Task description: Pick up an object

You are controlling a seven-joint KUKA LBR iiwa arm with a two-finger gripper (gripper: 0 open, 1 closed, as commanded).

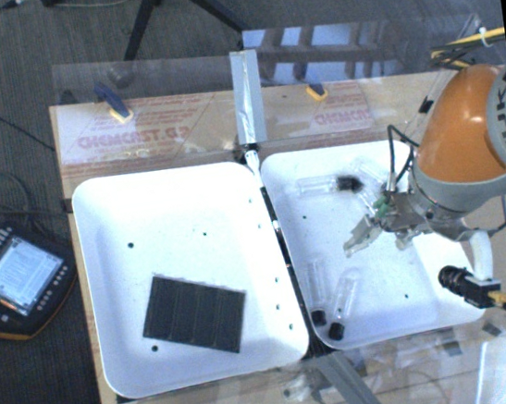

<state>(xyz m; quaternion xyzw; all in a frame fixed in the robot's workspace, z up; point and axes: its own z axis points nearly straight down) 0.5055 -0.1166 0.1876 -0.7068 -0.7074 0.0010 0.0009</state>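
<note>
Near left, a dark flat panel lies in the left bin. In the right bin, clear black-capped tubes rest at the near edge. Farther back, the pincer hangs spread, pinching nothing, with another tube beyond it.

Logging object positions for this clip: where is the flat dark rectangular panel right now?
The flat dark rectangular panel lies in the left white bin, toward its near edge, slightly tilted, apart from the gripper over the right bin.
</note>
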